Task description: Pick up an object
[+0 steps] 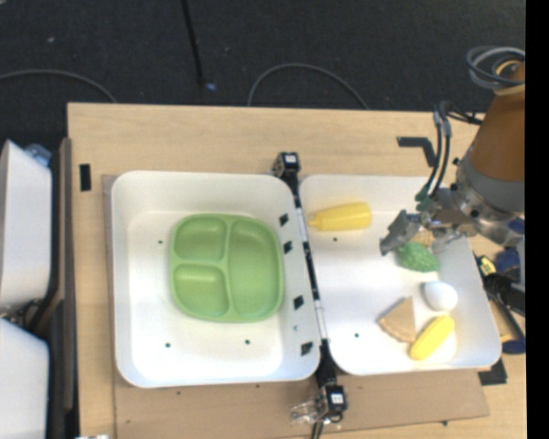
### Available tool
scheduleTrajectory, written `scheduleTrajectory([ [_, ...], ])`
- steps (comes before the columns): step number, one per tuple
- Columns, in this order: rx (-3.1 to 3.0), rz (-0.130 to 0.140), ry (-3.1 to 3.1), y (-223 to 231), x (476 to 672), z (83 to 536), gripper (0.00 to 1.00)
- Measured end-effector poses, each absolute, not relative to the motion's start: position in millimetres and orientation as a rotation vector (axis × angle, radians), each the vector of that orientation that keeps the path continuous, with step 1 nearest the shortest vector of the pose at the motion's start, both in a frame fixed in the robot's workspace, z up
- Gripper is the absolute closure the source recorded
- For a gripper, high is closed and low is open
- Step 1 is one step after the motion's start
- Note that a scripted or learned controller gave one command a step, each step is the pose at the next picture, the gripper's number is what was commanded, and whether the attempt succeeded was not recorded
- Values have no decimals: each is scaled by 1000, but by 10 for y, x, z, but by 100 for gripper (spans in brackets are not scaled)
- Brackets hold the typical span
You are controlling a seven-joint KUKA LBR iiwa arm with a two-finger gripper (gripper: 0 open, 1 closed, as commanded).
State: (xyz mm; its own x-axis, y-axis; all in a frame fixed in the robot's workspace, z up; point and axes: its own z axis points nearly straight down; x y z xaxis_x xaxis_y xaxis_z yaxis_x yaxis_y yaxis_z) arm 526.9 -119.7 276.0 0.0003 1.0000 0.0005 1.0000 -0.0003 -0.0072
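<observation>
In the right bin (366, 273) lie a yellow corn cob (340, 217) near the top left, a green leafy piece (418, 258), a white egg (438, 294), a tan wedge (400, 319) and a yellow lemon-like piece (433, 337). My gripper (412, 230) hangs over the right bin's upper right part, just above the green leafy piece and touching or nearly touching it. A small tan thing shows by the fingers; I cannot tell whether it is held.
The left bin (137, 337) holds a green divided plate (226, 265). A black divider with clips (302, 263) runs between the bins. Cables and tools lie along the bench's right edge (499, 282). White boxes (18, 218) stand at the far left.
</observation>
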Motion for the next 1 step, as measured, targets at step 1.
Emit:
scheduleTrajectory([
  [1,-2221,-1,-2225,-1196,5285,2805,0],
])
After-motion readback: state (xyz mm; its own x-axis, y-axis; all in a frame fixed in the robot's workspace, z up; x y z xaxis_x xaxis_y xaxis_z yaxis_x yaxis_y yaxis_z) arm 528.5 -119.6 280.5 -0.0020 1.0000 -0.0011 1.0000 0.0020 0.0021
